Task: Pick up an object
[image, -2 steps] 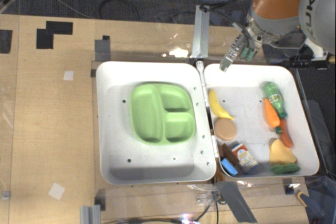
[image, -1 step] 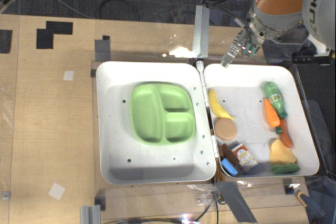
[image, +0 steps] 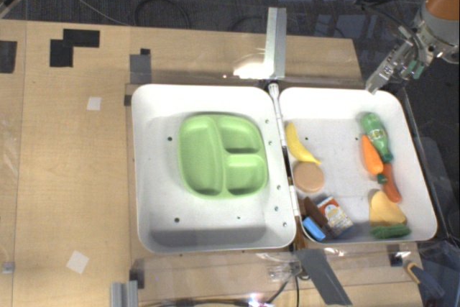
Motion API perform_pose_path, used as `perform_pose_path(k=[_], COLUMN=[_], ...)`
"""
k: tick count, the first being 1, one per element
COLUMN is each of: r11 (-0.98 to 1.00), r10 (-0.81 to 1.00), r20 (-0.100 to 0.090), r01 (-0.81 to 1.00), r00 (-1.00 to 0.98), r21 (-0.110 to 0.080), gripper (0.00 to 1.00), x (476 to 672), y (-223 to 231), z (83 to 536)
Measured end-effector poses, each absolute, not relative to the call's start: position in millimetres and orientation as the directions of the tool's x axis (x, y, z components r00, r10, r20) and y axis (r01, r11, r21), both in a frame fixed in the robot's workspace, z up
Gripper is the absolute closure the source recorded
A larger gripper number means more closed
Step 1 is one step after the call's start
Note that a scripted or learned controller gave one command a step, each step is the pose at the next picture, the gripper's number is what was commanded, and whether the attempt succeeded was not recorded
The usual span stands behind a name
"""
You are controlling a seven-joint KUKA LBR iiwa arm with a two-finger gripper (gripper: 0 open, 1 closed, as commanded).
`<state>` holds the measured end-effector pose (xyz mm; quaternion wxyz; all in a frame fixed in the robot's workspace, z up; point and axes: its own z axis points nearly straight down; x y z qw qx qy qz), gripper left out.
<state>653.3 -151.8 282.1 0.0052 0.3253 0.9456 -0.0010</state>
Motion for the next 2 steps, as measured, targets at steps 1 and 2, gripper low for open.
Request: perform_pose_path(k=[1,2], r11=[0.499,0.518], r10=[0.866,0.855], r20=[-0.005,-0.006], r01=[0.866,0.855], r00=[-0.499,-0.518], r21=[0.007,0.007], gripper=[1.00,1.00], x=[657.4,670.4], y=[-117,-101], z=[279,284])
